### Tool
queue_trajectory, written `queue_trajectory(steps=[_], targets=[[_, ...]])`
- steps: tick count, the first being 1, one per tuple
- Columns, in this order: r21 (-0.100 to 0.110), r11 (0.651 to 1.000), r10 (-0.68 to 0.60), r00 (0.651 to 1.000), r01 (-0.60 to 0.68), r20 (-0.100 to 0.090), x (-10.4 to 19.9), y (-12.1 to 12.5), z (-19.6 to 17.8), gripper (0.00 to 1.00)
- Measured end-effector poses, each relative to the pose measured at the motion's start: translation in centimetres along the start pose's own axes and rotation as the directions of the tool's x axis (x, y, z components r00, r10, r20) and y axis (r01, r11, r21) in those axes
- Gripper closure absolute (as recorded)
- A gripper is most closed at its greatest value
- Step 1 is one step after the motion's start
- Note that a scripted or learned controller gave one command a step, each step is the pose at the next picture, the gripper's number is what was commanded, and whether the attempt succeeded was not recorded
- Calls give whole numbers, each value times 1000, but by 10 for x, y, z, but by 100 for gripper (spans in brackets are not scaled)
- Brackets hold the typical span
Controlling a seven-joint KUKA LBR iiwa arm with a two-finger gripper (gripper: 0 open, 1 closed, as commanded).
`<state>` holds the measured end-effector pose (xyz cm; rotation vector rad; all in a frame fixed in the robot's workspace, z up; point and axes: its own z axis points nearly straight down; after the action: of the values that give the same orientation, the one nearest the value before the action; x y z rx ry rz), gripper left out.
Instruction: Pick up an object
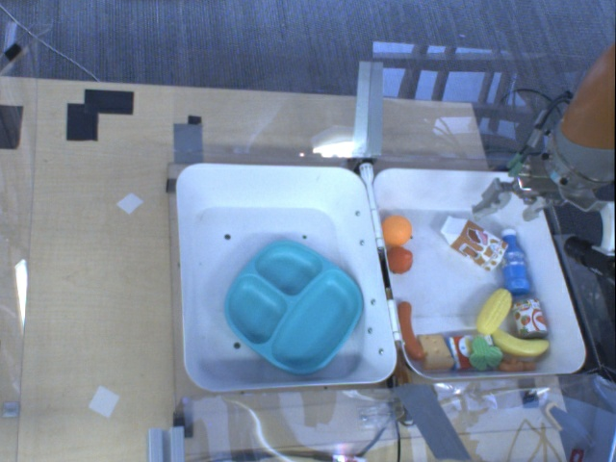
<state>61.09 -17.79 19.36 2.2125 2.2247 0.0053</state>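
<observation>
Camera view shows you two white bins (192,258) and one blue divided plate (294,304) in the left one. Nothing is picked yet — about ten small food toys (478,243) lie in the right bin. Your gripper (507,191) hovers at its far edge, fingers spread, empty.

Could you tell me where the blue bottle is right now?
The blue bottle lies in the right bin, near its right wall, between the small carton and the corn.
</observation>
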Motion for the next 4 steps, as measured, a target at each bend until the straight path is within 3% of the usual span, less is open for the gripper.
queue_trajectory(steps=[1,2,3,4], targets=[[-31,999,28,1000,-28,5,-24,-22,77,0],[-31,999,28,1000,-28,5,-24,-22,77,0],[-39,990,137,991,-137,-2,-25,-11,85,0],[-5,943,333,943,-333,-1,-10,-69,105,0]])
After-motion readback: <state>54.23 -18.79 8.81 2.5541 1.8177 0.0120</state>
